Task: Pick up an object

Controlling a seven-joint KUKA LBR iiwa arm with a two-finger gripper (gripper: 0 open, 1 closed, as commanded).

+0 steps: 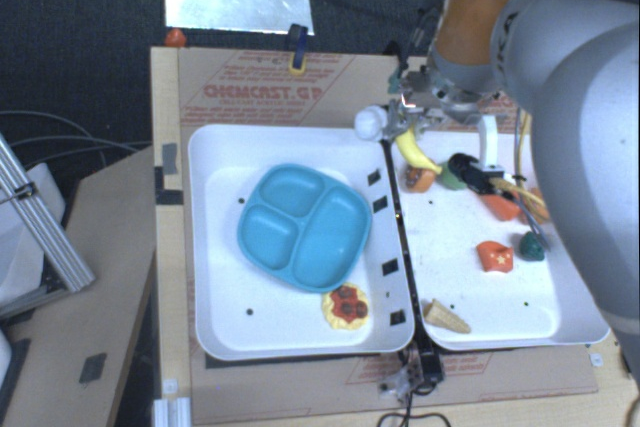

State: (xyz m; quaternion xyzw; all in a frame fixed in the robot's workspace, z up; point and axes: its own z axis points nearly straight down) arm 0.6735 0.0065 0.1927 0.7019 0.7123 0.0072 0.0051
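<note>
My gripper [408, 120] hangs at the far edge of the right bin [500, 320] — I cannot tell how it is set. Just below it lies one curved, smooth yellow banana [413, 152]. One glossy blue three-part plate [303, 225] and one flat round pizza [346, 307] sit in the left bin [215, 245].

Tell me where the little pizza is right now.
The pizza lies in the left bin, near its front right corner, just below the blue divided plate and beside the divider between the bins.
</note>
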